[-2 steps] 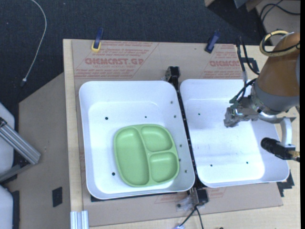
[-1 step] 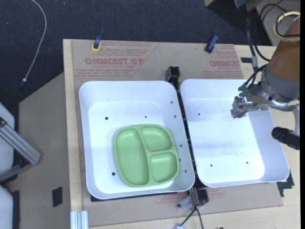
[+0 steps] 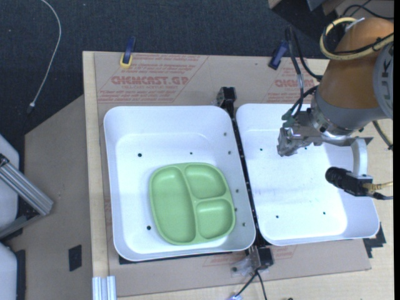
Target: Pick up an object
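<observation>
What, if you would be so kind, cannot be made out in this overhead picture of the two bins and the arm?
- Gripper over the right bin: its fingers are too small and foreshortened to judge.
- Right bin's far right corner: hidden under the arm.
- Arm's upper part: cut off by the picture's top and right edges.
- Green divided plate in the left bin: plainly visible, its underside unseen.
</observation>
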`<state>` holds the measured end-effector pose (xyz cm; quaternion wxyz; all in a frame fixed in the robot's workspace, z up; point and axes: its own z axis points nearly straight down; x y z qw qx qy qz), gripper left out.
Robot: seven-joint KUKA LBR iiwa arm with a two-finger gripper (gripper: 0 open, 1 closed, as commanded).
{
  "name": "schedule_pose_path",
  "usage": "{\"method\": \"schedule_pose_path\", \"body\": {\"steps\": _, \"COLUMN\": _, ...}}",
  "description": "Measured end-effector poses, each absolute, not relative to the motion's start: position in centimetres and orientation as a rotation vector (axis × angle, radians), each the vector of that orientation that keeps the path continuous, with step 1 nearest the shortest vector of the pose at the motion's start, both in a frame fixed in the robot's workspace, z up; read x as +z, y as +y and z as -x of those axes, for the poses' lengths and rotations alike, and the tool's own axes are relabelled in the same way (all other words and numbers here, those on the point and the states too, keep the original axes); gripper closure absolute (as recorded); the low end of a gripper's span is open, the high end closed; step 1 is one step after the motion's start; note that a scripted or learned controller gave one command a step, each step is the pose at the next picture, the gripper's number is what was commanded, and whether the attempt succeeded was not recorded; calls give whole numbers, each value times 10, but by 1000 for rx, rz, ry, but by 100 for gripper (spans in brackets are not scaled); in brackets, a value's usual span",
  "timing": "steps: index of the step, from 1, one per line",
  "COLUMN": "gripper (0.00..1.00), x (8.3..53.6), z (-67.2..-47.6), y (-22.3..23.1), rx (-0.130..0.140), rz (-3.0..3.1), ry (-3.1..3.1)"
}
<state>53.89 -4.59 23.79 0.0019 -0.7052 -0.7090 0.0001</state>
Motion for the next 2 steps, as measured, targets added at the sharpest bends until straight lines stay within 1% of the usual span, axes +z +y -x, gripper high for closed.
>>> {"method": "schedule_pose_path", "body": {"steps": 1, "gripper": 100, "x": 244, "z": -544, "y": 6, "rx": -4, "rz": 2215, "ry": -2228}}
{"method": "schedule_pose_path", "body": {"steps": 2, "gripper": 100, "x": 229, "z": -550, "y": 56, "rx": 2, "rz": 2213, "ry": -2225}}
